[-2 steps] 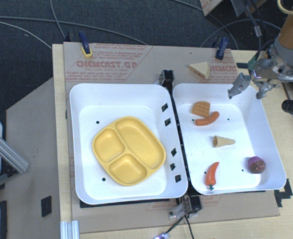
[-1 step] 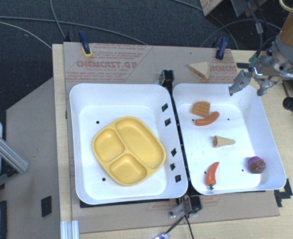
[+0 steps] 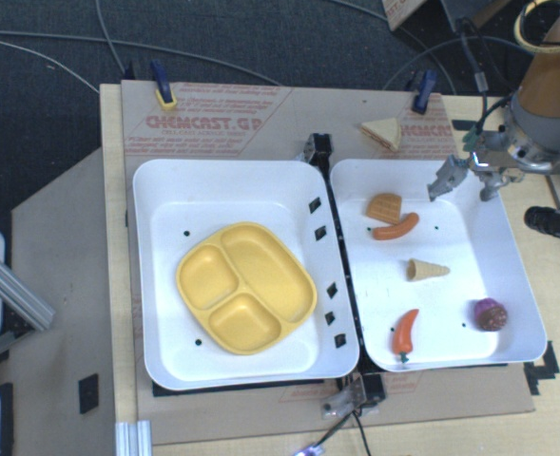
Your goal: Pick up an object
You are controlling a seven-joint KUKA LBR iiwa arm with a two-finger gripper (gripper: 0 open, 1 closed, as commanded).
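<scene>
I count 2 white bins, L bin (image 3: 156, 255) & R bin (image 3: 508, 264), both smooth shallow plastic. L bin holds 1 yellow tray (image 3: 246, 286), 3 compartments, rounded, glossy. Gripper (image 3: 463, 180) hangs over R bin's top-right edge, fingers spread apart, nothing between them. R bin has 5 small items: tan waffle (image 3: 385, 207), orange hot dog (image 3: 395, 227) touching it, cone wedge (image 3: 427, 270), red-orange carrot (image 3: 405, 331), purple round thing (image 3: 491, 314). 1 sandwich wedge (image 3: 382, 133) sits on the board outside the bins.
</scene>
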